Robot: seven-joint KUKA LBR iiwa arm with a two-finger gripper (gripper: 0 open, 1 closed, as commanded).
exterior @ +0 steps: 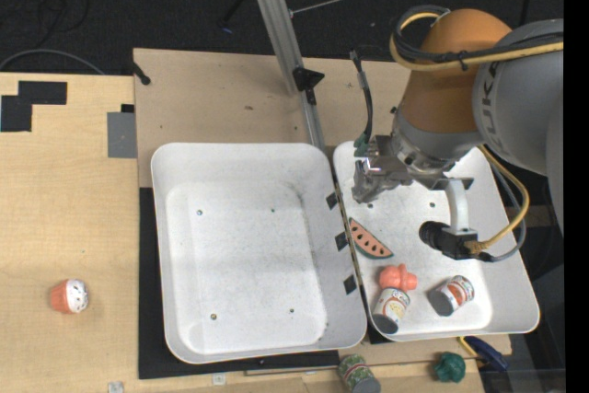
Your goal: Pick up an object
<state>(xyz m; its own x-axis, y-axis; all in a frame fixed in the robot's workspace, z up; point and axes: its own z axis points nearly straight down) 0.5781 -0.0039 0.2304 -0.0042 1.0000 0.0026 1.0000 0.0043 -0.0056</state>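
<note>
My gripper [366, 184] hangs over the upper left part of the right bin [497, 313], pointing down at the bin floor. A watermelon-slice toy [370, 240] lies just below it, apart from it. Further toward the front lie a small orange-red toy [397, 277], a little jar with a dark lid [392, 303] and a second can on its side [452, 294]. I see nothing between the fingers.
The left bin [184, 198] sits beside the right one, with black clips along the shared rim. A metal rail [276, 14] slants at the back. A red-white doll [69, 296] lies on the bench at far left. A green toy [450, 366] and a can [354, 373] lie at the front edge.
</note>
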